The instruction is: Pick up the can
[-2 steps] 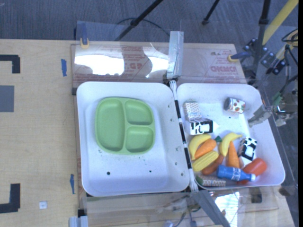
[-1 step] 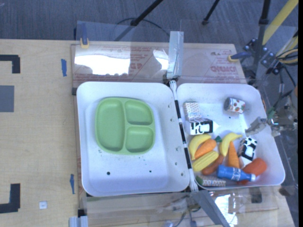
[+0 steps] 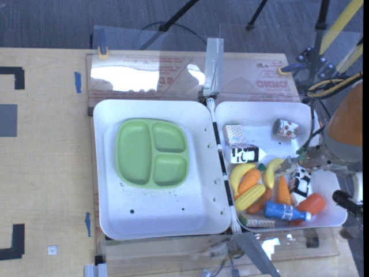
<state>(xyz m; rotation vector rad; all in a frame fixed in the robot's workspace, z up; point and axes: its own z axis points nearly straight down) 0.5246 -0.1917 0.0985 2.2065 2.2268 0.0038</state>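
The can (image 3: 286,128) is small and silvery with a red and green label. It lies on its side near the far right of the right bin (image 3: 259,111). My gripper (image 3: 296,165) reaches in from the right, low over the pile of toy food in the bin's near right part. It is a short way nearer than the can and apart from it. The grey arm with its orange band (image 3: 347,123) stands over the bin's right rim. Nothing shows as held.
The right bin also holds a small checkered box (image 3: 234,134), a black-and-white pack (image 3: 245,154), a banana (image 3: 271,172), carrots (image 3: 249,179), corn (image 3: 250,197), a blue bottle (image 3: 282,212) and a red pepper (image 3: 312,203). The left bin (image 3: 109,212) bears a green divided plate (image 3: 152,152).
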